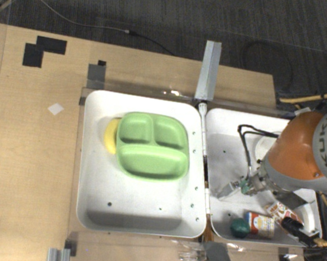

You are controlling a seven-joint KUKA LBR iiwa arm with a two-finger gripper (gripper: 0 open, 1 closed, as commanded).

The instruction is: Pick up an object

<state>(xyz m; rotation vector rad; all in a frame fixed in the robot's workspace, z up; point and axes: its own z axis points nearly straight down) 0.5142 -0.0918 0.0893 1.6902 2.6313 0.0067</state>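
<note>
Wooden bench, two white bins. Left bin, frame centre: green divided plate over a yellow thing. Arm in from the right, over the right bin.

Gripper low in that bin; fingers apart or together, cannot tell.

Small bottle with green cap lies lower right. Likely light, stiff, slick; grip across the body.

A robot lab: a wooden bench carries two white bins, loose cables lie behind.
</note>
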